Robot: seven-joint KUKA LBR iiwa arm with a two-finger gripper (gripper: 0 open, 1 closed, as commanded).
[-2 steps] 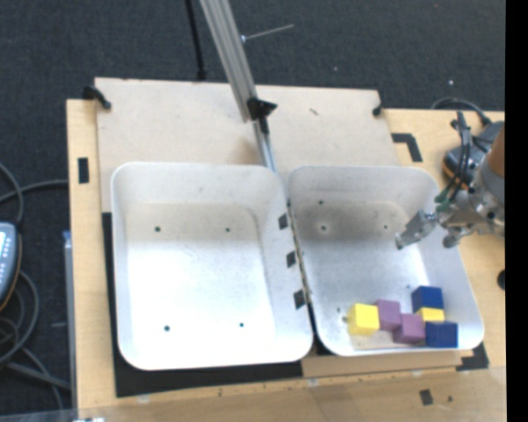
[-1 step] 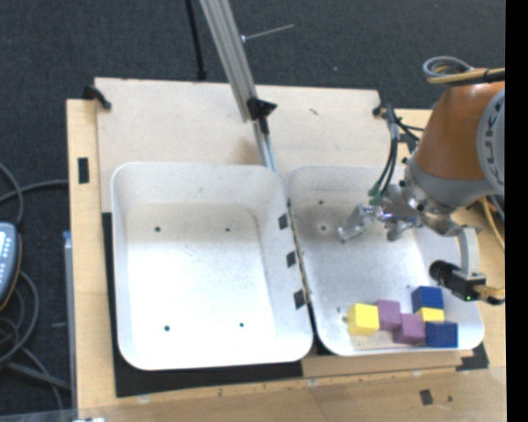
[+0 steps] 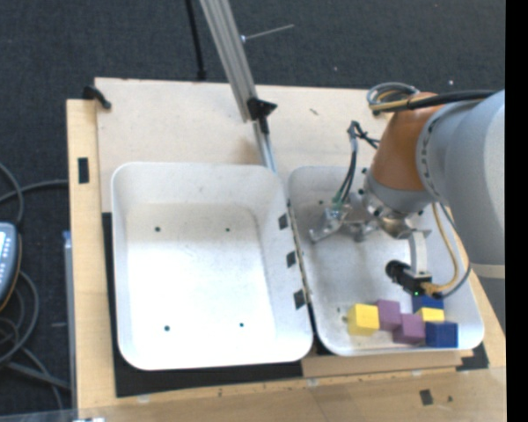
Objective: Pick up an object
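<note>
At the lower right of the frame, along the near wall of the right bin (image 3: pixel 327 192), there is a small group of blocks: a yellow block (image 3: pixel 363 317) at the left, then a purple block (image 3: pixel 389 312) touching a second purple block (image 3: pixel 411 328), then a blue block (image 3: pixel 441 333), and a small yellow block (image 3: pixel 431 314) just behind the blue one. These blocks lie close together, some of them touching. The left bin (image 3: pixel 202 262) stands beside the right bin, and their walls meet in the middle of the frame. The grey arm (image 3: pixel 462 174) comes in from the right side, with its orange band (image 3: pixel 400 152) above the wrist, and it reaches down over the upper part of the right bin. The gripper (image 3: pixel 348 222) hangs there above the bin floor, well apart from the blocks, which lie lower in the frame. No block is between its fingers, but I cannot tell whether the fingers are apart or together, because the metal parts are small and mixed with cables. A slanted metal rail (image 3: pixel 233 51) stands in the upper middle of the frame, on the wooden bench (image 3: pixel 176 121).
</note>
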